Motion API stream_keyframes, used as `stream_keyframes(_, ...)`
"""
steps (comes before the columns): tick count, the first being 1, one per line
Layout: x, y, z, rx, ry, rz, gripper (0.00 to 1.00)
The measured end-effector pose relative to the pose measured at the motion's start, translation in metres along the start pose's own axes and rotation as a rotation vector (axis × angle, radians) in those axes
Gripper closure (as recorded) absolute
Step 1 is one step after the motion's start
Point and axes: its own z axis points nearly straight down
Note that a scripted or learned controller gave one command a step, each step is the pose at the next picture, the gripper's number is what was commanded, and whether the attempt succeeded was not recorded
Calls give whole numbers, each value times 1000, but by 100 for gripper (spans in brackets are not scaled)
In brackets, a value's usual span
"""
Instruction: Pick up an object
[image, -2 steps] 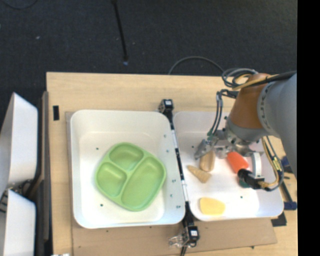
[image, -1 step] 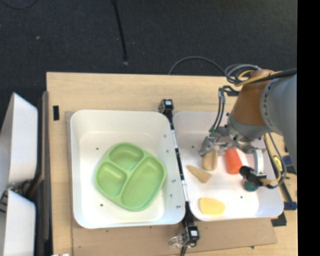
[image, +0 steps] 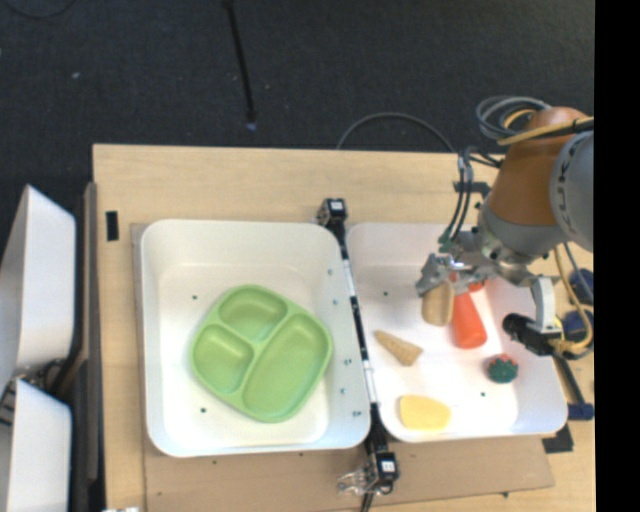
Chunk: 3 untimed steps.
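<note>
- The fingers (image: 447, 283) hang low in the right bin, at the top ends of a tan cylinder and an orange piece; we cannot tell whether they are spread, closed, or gripping either one, because the wrist hardware covers them.
- Going left to right, the left bin (image: 160, 300) holds a green divided plate (image: 262, 351) with three compartments, lying flat and turned at a slant, its largest compartment toward the lower right.
- Black clips (image: 332, 211) sit at the far and near ends of the seam between the two bins.
- In the right bin (image: 390, 250), nearest the seam, a tan cone-shaped wedge (image: 399, 347) lies on its side, its narrow tip pointing up-left toward the seam, its long axis running diagonally.
- Below it a yellow piece (image: 424, 412) lies flat near the front wall, its long axis roughly left to right.
- The tan cylinder (image: 436, 305) stands or leans just under the fingers, long axis near vertical in the view.
- Just beside it, the orange piece (image: 468, 319), carrot-like, runs top to bottom, tilted slightly, its lower end rounded.
- A small dark green object (image: 502, 369) sits apart to the lower right.
- The arm (image: 530, 190), orange above grey, reaches in over the wooden desk (image: 250, 180).
</note>
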Motion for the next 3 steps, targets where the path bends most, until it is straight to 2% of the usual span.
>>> stream_keyframes(2,-5,4,-119,-2,-1,-10,100)
stream_keyframes(3,51,3,-121,4,1,-13,100)
